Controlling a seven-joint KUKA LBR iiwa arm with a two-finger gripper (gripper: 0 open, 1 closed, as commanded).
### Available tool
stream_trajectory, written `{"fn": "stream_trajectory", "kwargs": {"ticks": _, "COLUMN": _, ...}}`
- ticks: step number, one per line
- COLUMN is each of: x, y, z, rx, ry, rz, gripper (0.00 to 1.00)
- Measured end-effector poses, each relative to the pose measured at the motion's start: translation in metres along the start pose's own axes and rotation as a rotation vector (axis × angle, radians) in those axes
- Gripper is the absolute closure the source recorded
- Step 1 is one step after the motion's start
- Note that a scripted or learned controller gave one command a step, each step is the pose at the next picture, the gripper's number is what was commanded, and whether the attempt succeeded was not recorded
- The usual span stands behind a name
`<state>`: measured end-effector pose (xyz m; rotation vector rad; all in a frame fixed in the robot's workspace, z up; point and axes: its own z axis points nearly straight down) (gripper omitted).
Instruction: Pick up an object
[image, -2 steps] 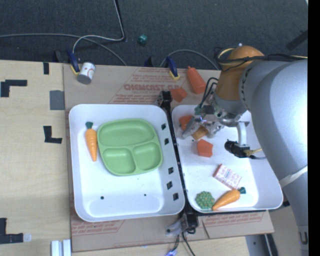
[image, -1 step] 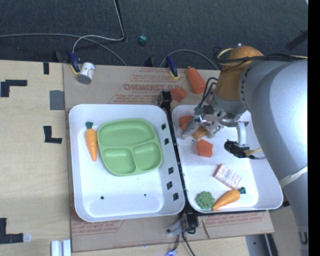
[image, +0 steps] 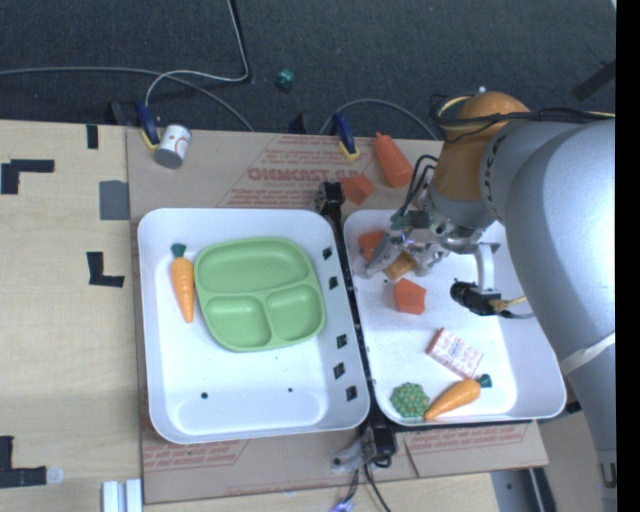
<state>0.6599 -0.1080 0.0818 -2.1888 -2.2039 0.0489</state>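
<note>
My gripper (image: 402, 252) hangs low over the upper left part of the right bin (image: 520, 375), below the orange wrist band. A small tan piece (image: 400, 267) lies right at its tip, and whether it is gripped cannot be made out. An orange chunk (image: 371, 243) lies just left of the gripper. A red-orange cube (image: 409, 296) sits just below it. Nearer the front of this bin lie a pink wafer (image: 455, 352), a carrot (image: 455, 396) and a green broccoli floret (image: 409, 400).
The left bin (image: 160, 380) holds a green divided plate (image: 262, 292) and a small carrot (image: 182, 283) along its left side. Behind the bins on the cardboard lie an orange carrot-shaped toy (image: 392, 160), an orange block (image: 357, 187) and a small can (image: 173, 144). Cables run across the back.
</note>
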Motion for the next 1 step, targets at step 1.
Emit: {"fn": "stream_trajectory", "kwargs": {"ticks": 1, "x": 0.0055, "y": -0.0003, "z": -0.0005, "rx": -0.001, "ry": -0.006, "rz": 0.003, "gripper": 0.0}}
